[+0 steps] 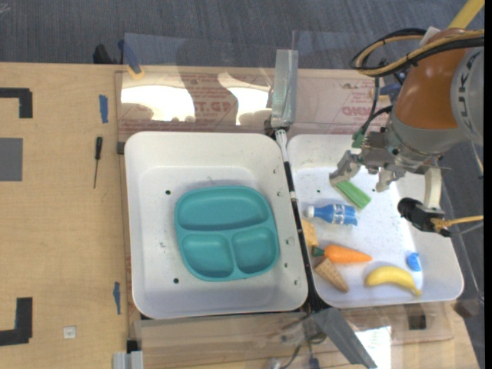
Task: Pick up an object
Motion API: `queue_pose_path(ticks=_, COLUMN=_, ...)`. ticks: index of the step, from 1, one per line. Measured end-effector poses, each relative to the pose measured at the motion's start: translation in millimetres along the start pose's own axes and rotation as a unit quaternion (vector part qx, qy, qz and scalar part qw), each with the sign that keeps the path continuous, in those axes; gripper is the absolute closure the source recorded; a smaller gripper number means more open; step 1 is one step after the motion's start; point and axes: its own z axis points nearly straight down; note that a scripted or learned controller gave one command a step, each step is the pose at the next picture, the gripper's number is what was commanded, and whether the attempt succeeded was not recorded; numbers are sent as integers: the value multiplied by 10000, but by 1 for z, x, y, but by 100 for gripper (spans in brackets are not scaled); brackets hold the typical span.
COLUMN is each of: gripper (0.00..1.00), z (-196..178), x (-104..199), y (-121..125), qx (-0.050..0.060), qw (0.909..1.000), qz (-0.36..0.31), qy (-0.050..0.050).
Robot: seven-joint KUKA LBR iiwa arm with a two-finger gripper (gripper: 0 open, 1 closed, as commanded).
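Observation:
My gripper [362, 177] hangs over the back part of the right bin [446, 283], its two fingers spread apart and open. Just under and in front of the fingertips a green block [354, 193] lies flat on the bin floor, not between the fingers. Further forward lie a blue-and-white bottle [334, 214], an orange carrot [348, 255], a yellow banana [393, 277] and a tan cone [330, 274]. A small blue piece [413, 262] sits near the right wall.
The left bin [146, 206] holds a teal divided plate [227, 231]. A black part on a cable [416, 213] hangs right of the bottle. The arm's orange band [430, 91] and cables rise at the back right. A clear panel stands behind both bins.

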Motion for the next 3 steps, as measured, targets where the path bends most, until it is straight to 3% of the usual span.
queue_pose_path(ticks=1, gripper=0, z=32, x=-44, y=12, qx=10, qw=9998, qz=-218, qy=-11)
queue_pose_path(ticks=2, gripper=0, z=108, x=-42, y=42, qx=-52, qw=9997, qz=-241, qy=-11)
queue_pose_path(ticks=3, gripper=0, z=33, x=-95, y=57, qx=-59, qw=9988, qz=-488, qy=-23)
